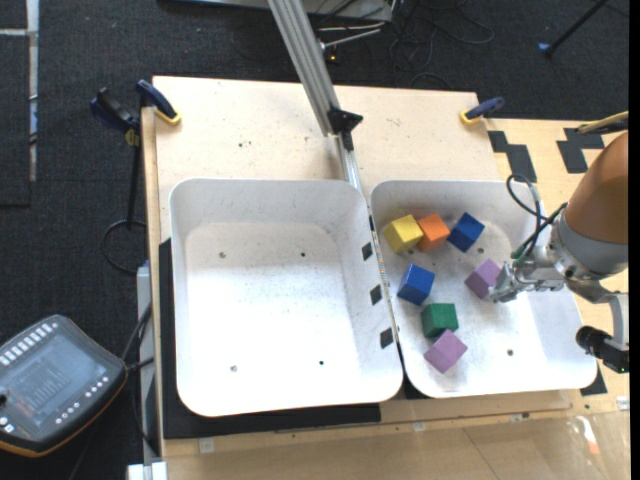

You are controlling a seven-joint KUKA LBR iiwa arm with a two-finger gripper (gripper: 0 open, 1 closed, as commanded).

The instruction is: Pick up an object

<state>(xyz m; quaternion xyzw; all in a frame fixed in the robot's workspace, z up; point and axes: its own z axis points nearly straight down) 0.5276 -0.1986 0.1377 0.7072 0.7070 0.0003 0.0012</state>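
Observation:
Several small blocks lie in the right bin (560,363): a yellow block (405,233), an orange block (434,229), a blue block (466,232), a second blue block (416,283), a green block (439,318), a purple block (446,350) and a second purple block (483,277). My gripper (506,287) is low in the right bin, just to the right of that second purple block and touching or nearly touching it. Nothing shows between its fingers.
The left bin (270,298) stands beside the right one. A slanted metal pole (305,53) rises from the bench behind the bins. Blue-and-yellow clamps (155,103) grip the board's back corners. A handheld pendant (50,378) lies at the lower left.

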